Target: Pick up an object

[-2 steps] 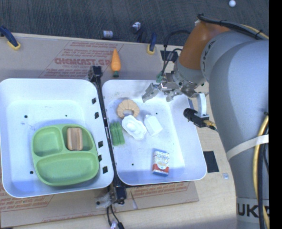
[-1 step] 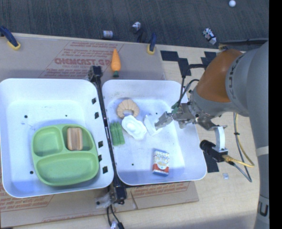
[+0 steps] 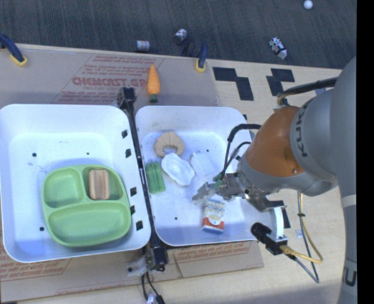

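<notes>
Left bin (image 3: 12,170) holds green tray (image 3: 85,206) with a brown block (image 3: 99,183), so targets sit in right bin (image 3: 193,116): gripper (image 3: 207,193) hovers just above small carton (image 3: 214,216), likely lining up; grip state unclear.

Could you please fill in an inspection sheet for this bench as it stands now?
Surface: bench bears two white bins, left bin and right bin.
Job's things: right bin holds small carton, white plastic piece, tan ring, green block.
Clutter: green divided plate with tan block in left bin; toy carrot on bench.
Gripper: gripper low over right bin, above the carton.
Cables: black cable; yellow cable.
Surroundings: small bits on dark floor.
</notes>
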Action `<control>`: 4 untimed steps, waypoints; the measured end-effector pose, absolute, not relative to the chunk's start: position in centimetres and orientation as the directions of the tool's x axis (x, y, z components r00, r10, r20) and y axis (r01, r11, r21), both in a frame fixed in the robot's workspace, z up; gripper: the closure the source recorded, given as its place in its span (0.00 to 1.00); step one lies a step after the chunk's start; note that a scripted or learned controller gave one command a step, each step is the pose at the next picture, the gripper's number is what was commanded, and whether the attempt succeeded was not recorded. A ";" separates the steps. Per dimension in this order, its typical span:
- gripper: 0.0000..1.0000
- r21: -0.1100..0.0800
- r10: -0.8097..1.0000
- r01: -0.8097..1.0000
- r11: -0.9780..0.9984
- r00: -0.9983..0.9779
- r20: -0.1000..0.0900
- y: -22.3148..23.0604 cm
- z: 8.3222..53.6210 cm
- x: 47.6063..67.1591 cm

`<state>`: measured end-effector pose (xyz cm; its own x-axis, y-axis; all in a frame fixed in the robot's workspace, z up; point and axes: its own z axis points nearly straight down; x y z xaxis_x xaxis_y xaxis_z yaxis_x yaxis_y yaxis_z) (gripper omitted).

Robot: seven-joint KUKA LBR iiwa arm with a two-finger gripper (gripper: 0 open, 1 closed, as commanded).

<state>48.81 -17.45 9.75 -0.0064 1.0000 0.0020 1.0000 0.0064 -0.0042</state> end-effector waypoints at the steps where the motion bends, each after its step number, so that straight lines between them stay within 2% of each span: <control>1: 1.00 -0.003 1.000 1.000 0.010 -0.010 0.001 -17.5 10.8 48.9; 2: 1.00 0.001 1.000 1.000 0.004 -0.004 -0.001 -21.2 16.5 48.2; 3: 1.00 0.003 1.000 1.000 0.006 -0.006 -0.001 -21.1 30.4 57.4; 4: 1.00 -0.003 1.000 1.000 0.007 -0.007 0.000 -21.0 19.4 65.6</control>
<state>65.62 -20.97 19.43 -0.0072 1.0000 0.0003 1.0000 0.0072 -0.0027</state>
